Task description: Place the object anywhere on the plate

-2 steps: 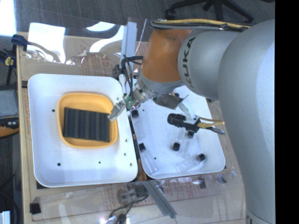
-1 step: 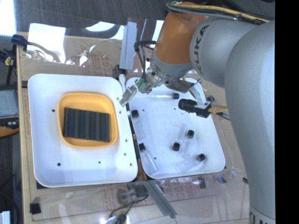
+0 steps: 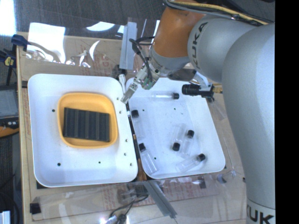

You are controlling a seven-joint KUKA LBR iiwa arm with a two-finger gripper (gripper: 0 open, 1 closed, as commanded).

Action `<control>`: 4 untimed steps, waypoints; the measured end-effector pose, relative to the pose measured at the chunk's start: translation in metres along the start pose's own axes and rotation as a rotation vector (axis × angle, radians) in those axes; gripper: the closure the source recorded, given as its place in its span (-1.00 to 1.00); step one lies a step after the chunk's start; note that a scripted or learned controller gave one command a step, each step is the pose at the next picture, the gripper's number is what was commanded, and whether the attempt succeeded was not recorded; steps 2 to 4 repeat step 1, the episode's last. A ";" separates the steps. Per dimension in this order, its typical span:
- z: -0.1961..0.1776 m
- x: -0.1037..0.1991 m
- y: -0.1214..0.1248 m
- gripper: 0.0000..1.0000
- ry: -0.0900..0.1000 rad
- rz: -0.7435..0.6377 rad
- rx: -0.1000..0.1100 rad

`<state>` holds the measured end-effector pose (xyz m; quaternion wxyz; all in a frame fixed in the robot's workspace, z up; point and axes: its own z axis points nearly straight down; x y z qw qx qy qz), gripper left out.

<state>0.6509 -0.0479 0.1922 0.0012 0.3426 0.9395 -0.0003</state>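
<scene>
My tool (image 3: pixel 127 95) hangs over the seam between the two bins, tip at the upper left corner of the right bin (image 3: pixel 212 139). Can't tell how far open it is or whether it has hold of anything. Yellow plate (image 3: pixel 86 101) sits in the left bin (image 3: pixel 42 162), to my tool's left and slightly below in frame, near. Clear vials (image 3: pixel 180 141) with black caps lie scattered in the right bin; one (image 3: pixel 163 96) lies just right of the tool, long axis across the frame.
</scene>
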 end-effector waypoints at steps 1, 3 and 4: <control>0.001 0.038 0.037 -1.00 0.005 -0.308 0.002; 0.001 0.038 0.037 -1.00 0.005 -0.308 0.002; 0.001 0.038 0.037 -1.00 0.005 -0.308 0.002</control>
